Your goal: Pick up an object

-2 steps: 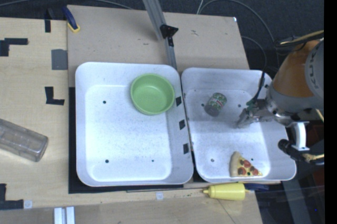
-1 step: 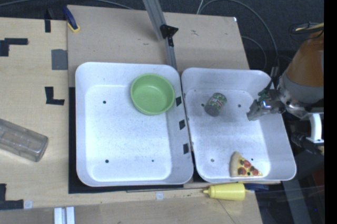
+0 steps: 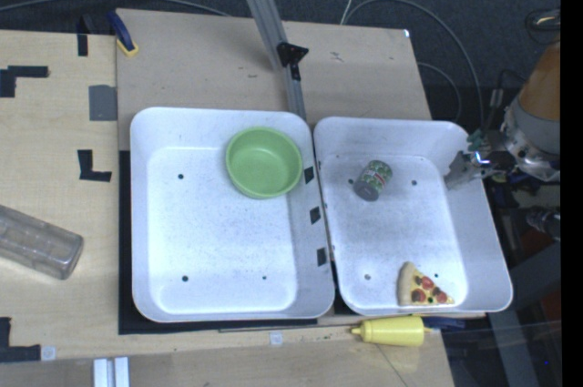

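Nothing is lifted yet — the gripper (image 3: pixel 463 165) sits at the right bin's (image 3: pixel 474 230) upper-right rim; whether its jaws are apart, I cannot tell. The small can (image 3: pixel 373 179) lies mid-bin — grasping remains.

arm (image 3: pixel 547 94) cut off at right edge, clear tube (image 3: pixel 36 241) cropped at left

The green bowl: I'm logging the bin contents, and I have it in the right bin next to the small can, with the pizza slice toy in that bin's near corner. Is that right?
Not quite. The camera view shows the green bowl in the left bin, at its far right, alone. The small can and the pizza slice toy are in the right bin, the toy in its near corner as you said.
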`<state>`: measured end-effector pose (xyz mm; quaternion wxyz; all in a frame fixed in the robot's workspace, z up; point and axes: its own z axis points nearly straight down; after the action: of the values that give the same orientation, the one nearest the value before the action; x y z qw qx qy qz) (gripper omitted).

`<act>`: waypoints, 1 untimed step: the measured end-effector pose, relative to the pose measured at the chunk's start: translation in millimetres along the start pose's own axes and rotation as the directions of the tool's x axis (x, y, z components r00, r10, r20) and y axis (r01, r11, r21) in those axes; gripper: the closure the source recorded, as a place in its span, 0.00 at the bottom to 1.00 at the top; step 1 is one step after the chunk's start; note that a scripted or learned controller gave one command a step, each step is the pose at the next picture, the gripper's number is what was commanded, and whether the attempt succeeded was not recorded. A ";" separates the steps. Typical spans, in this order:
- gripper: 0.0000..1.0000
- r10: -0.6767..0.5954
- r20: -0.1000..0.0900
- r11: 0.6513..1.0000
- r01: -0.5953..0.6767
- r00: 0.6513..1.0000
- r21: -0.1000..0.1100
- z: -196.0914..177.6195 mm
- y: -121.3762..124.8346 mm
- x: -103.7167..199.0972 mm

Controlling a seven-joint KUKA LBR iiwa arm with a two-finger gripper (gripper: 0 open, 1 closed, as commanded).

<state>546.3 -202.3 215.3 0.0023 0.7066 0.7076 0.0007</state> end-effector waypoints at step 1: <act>1.00 -0.001 0.000 1.000 0.001 1.000 -0.002 -60.9 8.6 -0.6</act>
<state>554.7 -202.7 276.3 0.0030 0.7063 0.7079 0.0012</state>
